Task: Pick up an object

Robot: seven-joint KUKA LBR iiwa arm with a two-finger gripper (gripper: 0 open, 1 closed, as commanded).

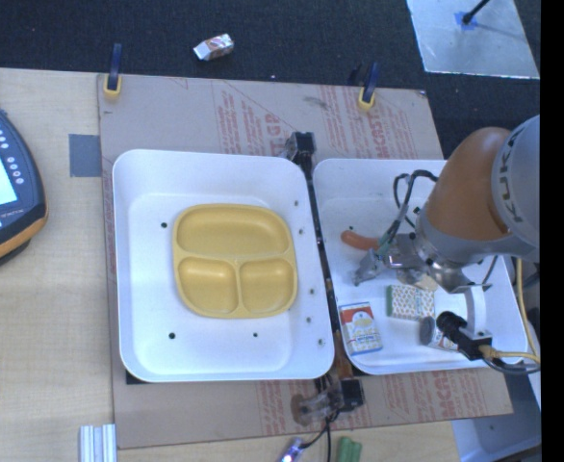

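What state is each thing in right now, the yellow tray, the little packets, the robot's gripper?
Yellow divided tray: lying flat in the left bin, compartments bare.
Small red box: lying flat at the right bin's front left corner.
Green patterned packet: lying flat, just in front of the gripper.
Orange object: lying loose, left of the gripper.
Gripper: low inside the right bin; grip unclear.

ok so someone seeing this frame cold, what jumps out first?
Probably the yellow divided tray, sitting alone in the middle of the left bin. Next, the grey arm with its orange band reaching in from the right and hanging over the right bin, above a small clutter: an orange piece, a patterned green-and-white packet and a little red-topped card box near the front edge.
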